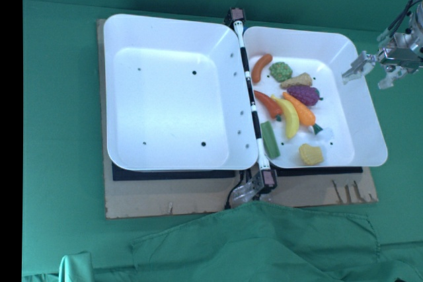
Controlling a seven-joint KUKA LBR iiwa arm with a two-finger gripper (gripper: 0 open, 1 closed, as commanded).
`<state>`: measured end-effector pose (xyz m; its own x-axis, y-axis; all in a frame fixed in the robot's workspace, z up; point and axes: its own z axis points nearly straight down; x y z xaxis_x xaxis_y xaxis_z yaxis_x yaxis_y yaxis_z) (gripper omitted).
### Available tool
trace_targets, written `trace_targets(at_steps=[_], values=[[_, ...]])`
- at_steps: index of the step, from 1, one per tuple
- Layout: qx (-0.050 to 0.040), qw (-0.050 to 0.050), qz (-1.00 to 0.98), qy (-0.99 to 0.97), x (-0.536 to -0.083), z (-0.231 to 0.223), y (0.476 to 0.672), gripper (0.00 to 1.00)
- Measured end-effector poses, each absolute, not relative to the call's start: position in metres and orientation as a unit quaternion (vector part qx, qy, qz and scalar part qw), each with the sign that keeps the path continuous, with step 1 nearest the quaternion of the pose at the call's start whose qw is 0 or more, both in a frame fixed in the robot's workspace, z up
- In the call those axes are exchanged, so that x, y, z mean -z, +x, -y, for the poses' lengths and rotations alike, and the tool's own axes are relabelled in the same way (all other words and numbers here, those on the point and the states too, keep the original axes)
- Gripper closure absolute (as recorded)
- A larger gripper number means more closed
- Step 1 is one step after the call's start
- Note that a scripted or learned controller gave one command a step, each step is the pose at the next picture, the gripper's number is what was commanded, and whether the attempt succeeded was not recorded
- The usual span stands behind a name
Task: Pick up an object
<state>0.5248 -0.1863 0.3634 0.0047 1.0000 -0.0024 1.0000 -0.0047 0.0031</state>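
Hovering with end effector (371, 70) spread and empty over the right bin (370, 135) rim, we should target the isolated yellow piece (310, 154) at its front, descending straight, clear of the banana (289, 117) cluster.

Before you, two bins (125, 33) side by side on the desk (66, 109), toy produce (291, 109) in the right one.

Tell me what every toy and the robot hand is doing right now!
gripper: open, hovering by the right bin's right rim, holding nothing.
banana: lying in the right bin.
carrot: lying beside the banana, touching it.
purple grapes: lying flat.
sausage: lying near the divider.
left bin: sitting flat.
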Motion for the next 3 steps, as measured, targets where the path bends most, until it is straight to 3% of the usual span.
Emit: trace_targets(at_steps=[1, 2, 3], values=[[0.0021, -0.002, -0.705, 0.709, -0.26, 0.187, 0.53, 0.0], [-0.0012, 0.004, -0.706, 0.708, -0.179, 0.176, 0.558, 0.0], [-0.0018, 0.005, -0.705, 0.709, -0.267, 0.188, 0.511, 0.0]])
